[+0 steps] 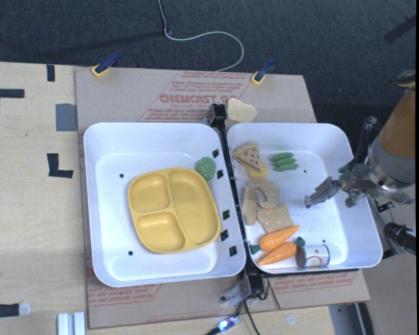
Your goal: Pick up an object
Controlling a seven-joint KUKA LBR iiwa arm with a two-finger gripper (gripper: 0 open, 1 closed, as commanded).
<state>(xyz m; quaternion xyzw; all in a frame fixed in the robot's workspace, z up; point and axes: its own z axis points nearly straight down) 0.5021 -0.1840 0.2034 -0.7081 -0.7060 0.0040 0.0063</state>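
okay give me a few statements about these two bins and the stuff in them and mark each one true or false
1. The yellow divided plate lies in the left bin. True.
2. The two carrots lie in the left bin. False: they lie in the right bin, near its front edge.
3. The tool hangs over the right bin. True.
4. The green pea pod rests on the plate. False: it lies in the right bin, apart from the plate.
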